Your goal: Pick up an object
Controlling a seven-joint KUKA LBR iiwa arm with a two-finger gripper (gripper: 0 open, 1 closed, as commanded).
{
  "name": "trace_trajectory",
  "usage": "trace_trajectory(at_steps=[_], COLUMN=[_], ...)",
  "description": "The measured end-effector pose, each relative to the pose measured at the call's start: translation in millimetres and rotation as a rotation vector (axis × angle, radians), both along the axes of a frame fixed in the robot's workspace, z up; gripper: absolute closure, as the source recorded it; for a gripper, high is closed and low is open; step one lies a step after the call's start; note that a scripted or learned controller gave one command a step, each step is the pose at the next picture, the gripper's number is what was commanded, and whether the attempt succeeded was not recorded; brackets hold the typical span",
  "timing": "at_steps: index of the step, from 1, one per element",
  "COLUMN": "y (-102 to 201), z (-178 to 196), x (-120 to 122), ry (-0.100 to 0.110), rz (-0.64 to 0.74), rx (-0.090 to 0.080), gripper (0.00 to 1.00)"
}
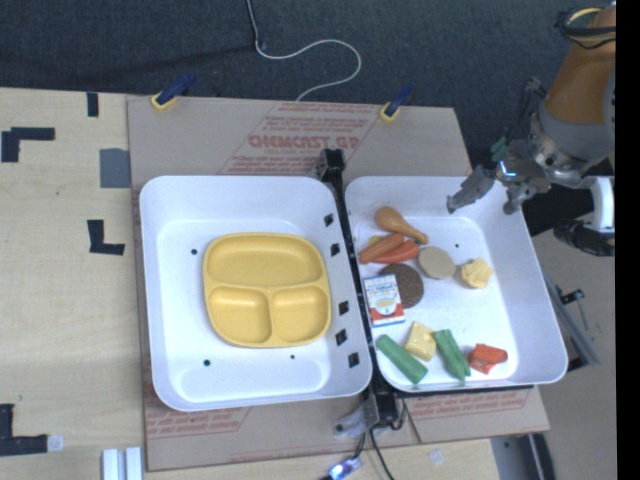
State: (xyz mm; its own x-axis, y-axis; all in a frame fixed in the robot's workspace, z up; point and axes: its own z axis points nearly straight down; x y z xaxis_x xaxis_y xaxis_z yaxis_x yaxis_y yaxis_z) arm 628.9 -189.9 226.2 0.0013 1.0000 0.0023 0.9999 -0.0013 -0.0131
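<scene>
Tool [489, 194] above right bin's [530, 258] far rim, fingers apart, arm partly cut off

Two shallow white bins sit side by side: the left bin [170, 268] and the right bin [520, 278]. One yellow divided tray [267, 288] lies in the left bin, with three compartments.

Relative to the tray, everything else lies to its right, in the right bin, about eleven small items:
- one orange drumstick-shaped piece [400, 224]
- one carrot [388, 249]
- one brown disc [403, 281]
- one beige round piece [436, 262]
- two yellow chunks [476, 273], [420, 342]
- one small carton [383, 300]
- two green sticks [401, 359], [451, 354]
- one red piece [487, 357]
</scene>
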Motion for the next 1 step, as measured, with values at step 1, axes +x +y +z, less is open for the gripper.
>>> trace_trajectory(at_steps=[1], y=[0.2], z=[5.9], x=[2.1], ry=[-0.010], rz=[0.003], rx=[-0.002], gripper=[0.00])
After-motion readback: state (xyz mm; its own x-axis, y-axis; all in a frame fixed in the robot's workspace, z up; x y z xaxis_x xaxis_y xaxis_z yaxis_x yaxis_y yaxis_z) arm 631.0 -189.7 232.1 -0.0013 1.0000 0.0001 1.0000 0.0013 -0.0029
